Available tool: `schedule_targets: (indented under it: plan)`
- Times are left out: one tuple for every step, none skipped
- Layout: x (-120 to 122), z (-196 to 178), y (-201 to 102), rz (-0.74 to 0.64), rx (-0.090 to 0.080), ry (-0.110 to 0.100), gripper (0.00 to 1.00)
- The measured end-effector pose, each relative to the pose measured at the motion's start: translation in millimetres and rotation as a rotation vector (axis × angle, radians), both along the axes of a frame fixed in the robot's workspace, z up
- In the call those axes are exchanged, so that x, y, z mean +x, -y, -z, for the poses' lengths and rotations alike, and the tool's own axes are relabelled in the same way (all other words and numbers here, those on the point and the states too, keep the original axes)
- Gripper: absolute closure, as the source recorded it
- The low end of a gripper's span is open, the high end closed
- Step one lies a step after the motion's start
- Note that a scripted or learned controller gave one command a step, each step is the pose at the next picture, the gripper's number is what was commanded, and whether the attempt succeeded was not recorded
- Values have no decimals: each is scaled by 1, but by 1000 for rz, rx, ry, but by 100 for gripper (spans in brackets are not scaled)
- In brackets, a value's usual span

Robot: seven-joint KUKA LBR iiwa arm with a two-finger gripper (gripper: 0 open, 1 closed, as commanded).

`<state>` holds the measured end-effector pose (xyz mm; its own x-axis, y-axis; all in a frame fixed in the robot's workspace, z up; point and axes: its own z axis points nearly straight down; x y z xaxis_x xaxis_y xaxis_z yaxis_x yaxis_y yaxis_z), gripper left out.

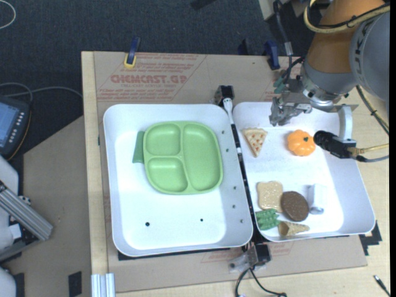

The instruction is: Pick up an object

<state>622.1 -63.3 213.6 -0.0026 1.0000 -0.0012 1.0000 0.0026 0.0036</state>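
Cookie (294,205) & toast (269,194) up front; pincer (281,115) near pizza slice (254,140), open/shut unclear.

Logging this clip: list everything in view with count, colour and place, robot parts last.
bins: 2, white, side by side on the bench
plate: 1, green, three sections, left bin
pizza slice: 1, tan, right bin, far left part
pumpkin: 1, orange, right bin, far part
toast: 1, beige, right bin, near part
cookie: 1, brown, beside toast
green piece: 1, near-left corner, right bin
arm: 1, grey and orange, from right
gripper: 1, over right bin's far edge
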Motion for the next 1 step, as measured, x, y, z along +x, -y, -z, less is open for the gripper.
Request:
schedule_targets:
  plan:
    - [5, -5, -5, 2, 0, 0, 100]
